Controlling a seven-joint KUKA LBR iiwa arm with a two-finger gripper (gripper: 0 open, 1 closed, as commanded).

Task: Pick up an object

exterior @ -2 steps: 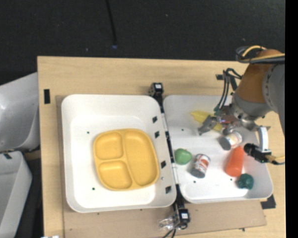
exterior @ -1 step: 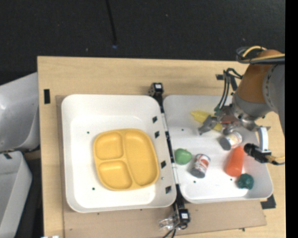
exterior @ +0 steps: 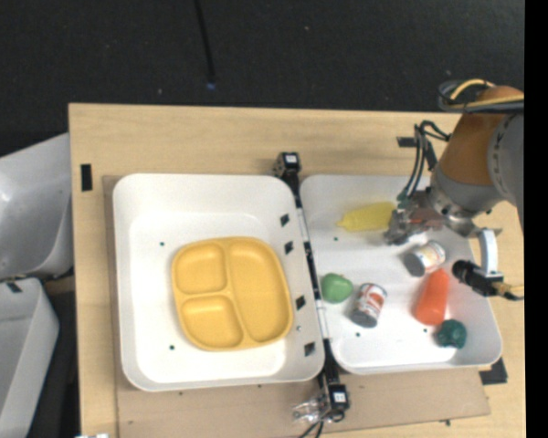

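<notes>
In the right bin (exterior: 347, 354) lie a yellow banana-shaped piece (exterior: 366, 216), a green lump (exterior: 336, 287), a red-and-white can (exterior: 369, 303), a silver can (exterior: 425, 258), an orange carrot-like piece (exterior: 432, 297) and a dark green ball (exterior: 452, 333). My gripper (exterior: 404, 227) hangs low over the bin's far right part. It is just right of the yellow piece's end and just above-left of the silver can. I see nothing lifted off the bin floor.
The left bin (exterior: 137, 336) holds a yellow divided plate (exterior: 230, 292). A raised divider with black clips (exterior: 303, 263) runs between the bins. The arm's orange band (exterior: 470, 144) rises over the right bin's far right corner.
</notes>
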